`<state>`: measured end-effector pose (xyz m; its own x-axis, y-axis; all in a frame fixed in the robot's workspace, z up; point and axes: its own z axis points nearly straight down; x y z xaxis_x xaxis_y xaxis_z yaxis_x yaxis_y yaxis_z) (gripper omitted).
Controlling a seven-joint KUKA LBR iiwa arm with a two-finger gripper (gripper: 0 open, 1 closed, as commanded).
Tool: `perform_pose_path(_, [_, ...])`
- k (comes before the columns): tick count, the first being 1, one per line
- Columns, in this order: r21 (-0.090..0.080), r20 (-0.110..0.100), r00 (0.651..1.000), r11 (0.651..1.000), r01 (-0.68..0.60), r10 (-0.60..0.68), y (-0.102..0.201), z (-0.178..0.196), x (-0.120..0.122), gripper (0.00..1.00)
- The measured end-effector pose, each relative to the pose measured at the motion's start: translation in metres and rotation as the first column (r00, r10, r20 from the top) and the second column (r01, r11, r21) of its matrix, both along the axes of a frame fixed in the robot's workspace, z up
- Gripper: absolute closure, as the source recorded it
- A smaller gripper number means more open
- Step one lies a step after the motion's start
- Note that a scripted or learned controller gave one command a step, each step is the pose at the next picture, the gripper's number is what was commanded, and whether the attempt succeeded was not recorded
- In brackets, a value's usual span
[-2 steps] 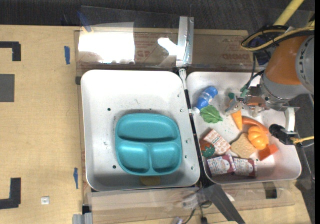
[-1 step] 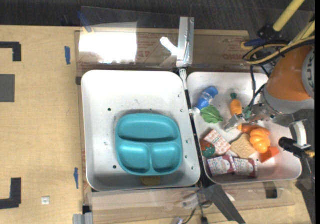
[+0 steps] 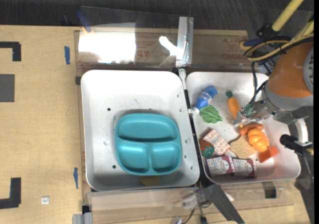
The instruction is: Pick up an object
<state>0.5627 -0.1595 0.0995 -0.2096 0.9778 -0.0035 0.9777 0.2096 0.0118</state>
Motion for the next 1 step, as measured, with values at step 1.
perform_pose_path(1, [0.002, -0.019, 0.997, 0.997, 0.081, -0.081, 0.0806, 0.0852, 0.0509, 1.0])
